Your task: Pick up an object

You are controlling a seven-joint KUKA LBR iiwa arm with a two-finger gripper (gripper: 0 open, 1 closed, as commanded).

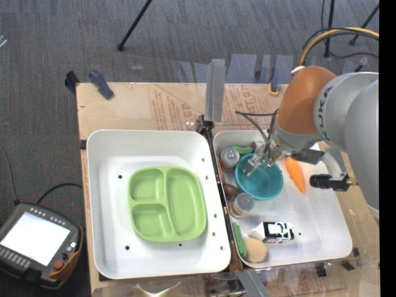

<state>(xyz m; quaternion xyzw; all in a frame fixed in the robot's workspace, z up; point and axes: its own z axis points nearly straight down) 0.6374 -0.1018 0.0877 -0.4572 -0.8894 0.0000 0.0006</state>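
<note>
arm: grey KUKA arm (346, 122), orange band above the wrist, comes in from the right and hangs over the far-left part of the right bin (328, 228)
gripper: gripper (260, 160) sits at the far rim of the teal bowl (260, 179); claw state: cannot tell, too small and dark
teal bowl: far-left area of the right bin, upright
cans: one silver can (230, 158) at the bin's far-left corner, just beside the bowl; second can (241, 204) at the left wall, just near side of the bowl
carrot: orange carrot (296, 174) just right of the bowl, lying near-to-far
black-and-white box: black-and-white box (279, 232) near the bin's near edge, on its side
tan lump: tan lump (255, 250) in the near-left corner, green item (239, 238) beside it along the left wall
left bin: left bin (111, 147) carries a green divided plate (167, 203), three compartments, centred
off bench: pendant (37, 243) on the floor, lower left
</note>
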